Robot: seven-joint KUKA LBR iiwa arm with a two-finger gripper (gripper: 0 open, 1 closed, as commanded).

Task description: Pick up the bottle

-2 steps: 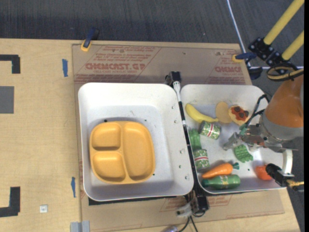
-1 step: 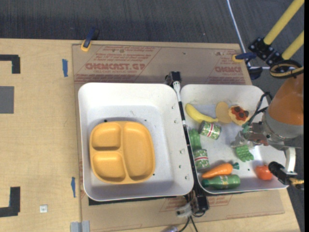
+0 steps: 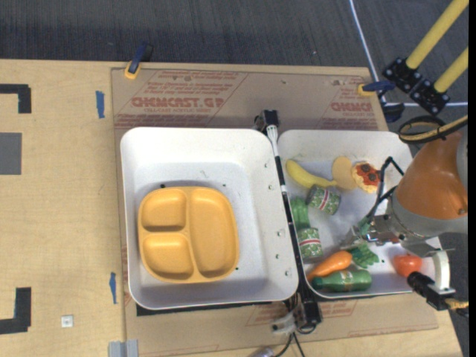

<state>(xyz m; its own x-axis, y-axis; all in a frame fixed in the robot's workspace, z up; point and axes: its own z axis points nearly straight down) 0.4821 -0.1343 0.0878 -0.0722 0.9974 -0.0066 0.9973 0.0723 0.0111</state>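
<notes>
Cardboard covers the bench under two white bins; the left bin (image 3: 149, 155) holds a yellow tray (image 3: 189, 233), the right bin (image 3: 312, 141) the toy food. From what I see, nothing is lifted yet: the bottle (image 3: 343, 278), green with a printed label, lies flat at the near edge beside a carrot (image 3: 331, 263). My gripper (image 3: 370, 233) hovers just beyond it; I cannot tell its grip.

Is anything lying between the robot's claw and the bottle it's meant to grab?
Apparently yes. The green bottle lies on its side at the right white bin's near edge. An orange toy carrot rests against its upper side, with a leafy green piece beside it, both between the bottle and the gripper above.
</notes>
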